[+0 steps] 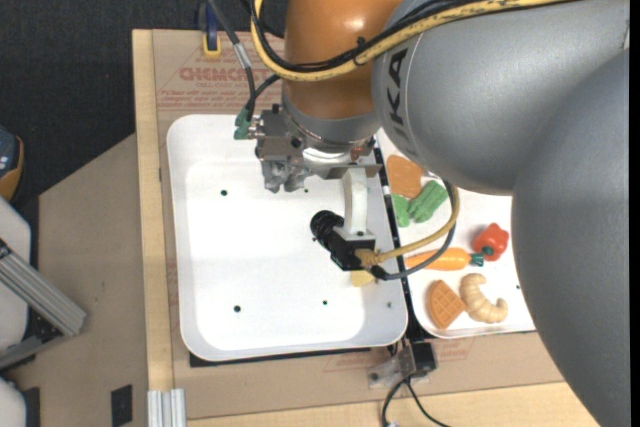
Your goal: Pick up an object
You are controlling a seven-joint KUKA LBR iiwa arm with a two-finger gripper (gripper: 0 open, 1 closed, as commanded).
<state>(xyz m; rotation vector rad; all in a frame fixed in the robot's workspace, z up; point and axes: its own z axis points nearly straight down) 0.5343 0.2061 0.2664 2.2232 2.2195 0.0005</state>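
The grey arm (520,65) came in from the right, and its bulk, with the orange band, hung over the far half of both bins. It covered the far part of the right bin (500,330) and stood between me and whatever lay there. The gripper (285,177) was low over the far side of the left bin (270,335), above bare white floor and with nothing under it. Whether it was spread or closed I could not tell from where I stood.

Everything there was to pick lay in the right bin, and I counted six toy foods, one of each kind. An orange slice (405,177) sat nearest the arm, half tucked under it. Just beside it was a green pod (428,200), its long axis slanting from near-left to far-right. The carrot (450,260) lay almost straight across the bin, its thin end seeming to point toward the left bin. Its thick end was close to a red pepper (491,239). On the near side a waffle piece (444,304) and a croissant (484,299) sat side by side, touching or nearly so, the croissant curving around toward the waffle.

The left bin showed three small dark dots (237,308) on its floor. Both bins rested on a cardboard-covered worktop (150,215) with red lettering at its far edge, where one blue and yellow clamp (210,27) gripped it.
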